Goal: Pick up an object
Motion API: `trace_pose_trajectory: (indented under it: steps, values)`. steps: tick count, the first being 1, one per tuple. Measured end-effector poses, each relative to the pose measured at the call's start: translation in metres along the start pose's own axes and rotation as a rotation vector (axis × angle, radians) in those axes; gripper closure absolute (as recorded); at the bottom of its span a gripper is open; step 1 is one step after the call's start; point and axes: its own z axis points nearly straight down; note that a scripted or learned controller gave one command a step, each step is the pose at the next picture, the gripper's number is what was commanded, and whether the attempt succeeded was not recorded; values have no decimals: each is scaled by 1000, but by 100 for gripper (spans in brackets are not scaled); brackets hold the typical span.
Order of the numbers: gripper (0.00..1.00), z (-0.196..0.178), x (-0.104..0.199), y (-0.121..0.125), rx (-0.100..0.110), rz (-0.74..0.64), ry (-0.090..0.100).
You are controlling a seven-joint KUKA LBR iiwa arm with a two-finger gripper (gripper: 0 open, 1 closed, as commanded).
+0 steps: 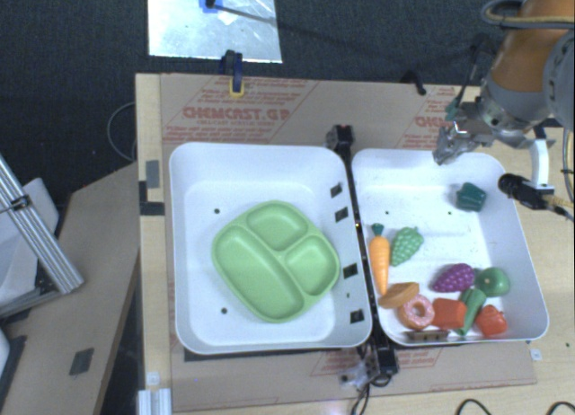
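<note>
The arm comes in from the right of the camera view, its orange band above the wrist, and the gripper [449,148] hangs over the far rim of the right bin [422,190], near that bin's far right corner; whether it is open or closed cannot be told, and nothing is seen held in it. Taking the right bin as the landmark: a dark green toy piece [470,195] lies alone on its floor toward the far right, just in front of and to the right of the gripper and apart from it. Near the bin's left wall a toy carrot [380,259] lies lengthwise, with a green, bumpy toy fruit [407,245] touching its right side. Along the bin's near edge sit a cluster of toys close together: an orange slice-shaped piece [399,294], a pink ringed doughnut [417,313], a red-orange block [449,313], purple grapes [454,276], a green apple-like fruit [492,281] and a red piece [490,321] in the near right corner. To the left of this bin, touching it side by side on the table [269,108], the left bin [198,180] holds a light green divided plate [274,260].
</note>
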Motion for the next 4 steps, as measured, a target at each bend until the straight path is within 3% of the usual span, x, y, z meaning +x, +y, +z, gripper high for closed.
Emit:
trace_pose_trajectory:
  steps: [1,3,4]
  values:
    - [100,-24,0,2,4,0,1]
    - [100,-33,111,-26,7,-4,4]
    - [100,-21,170,-36,9,-4,4]
